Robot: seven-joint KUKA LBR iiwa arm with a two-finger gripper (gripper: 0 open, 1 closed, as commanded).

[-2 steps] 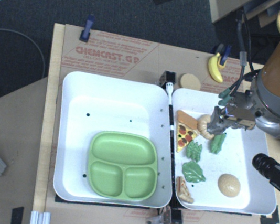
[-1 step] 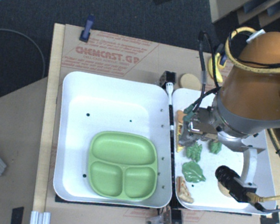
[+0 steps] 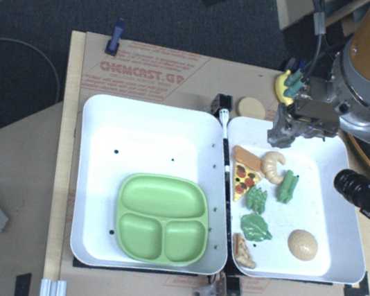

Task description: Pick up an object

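My gripper [image 3: 279,136] hangs over the back left part of the right bin [image 3: 340,166], just above a pale croissant [image 3: 274,165]. Nothing shows between its fingers. Below it lie a pizza slice [image 3: 244,175], a green pickle [image 3: 287,187], a green broccoli piece [image 3: 256,199], a leafy green piece [image 3: 254,227], a beige bread roll [image 3: 303,244] and a small tan pastry piece [image 3: 244,251] at the front left corner.
The left bin [image 3: 98,164] holds a green divided plate [image 3: 163,218]. A blue clip [image 3: 115,36] and a round tan disc [image 3: 251,108] lie on the cardboard behind the bins. A yellow and green toy [image 3: 287,85] sits behind the right bin.
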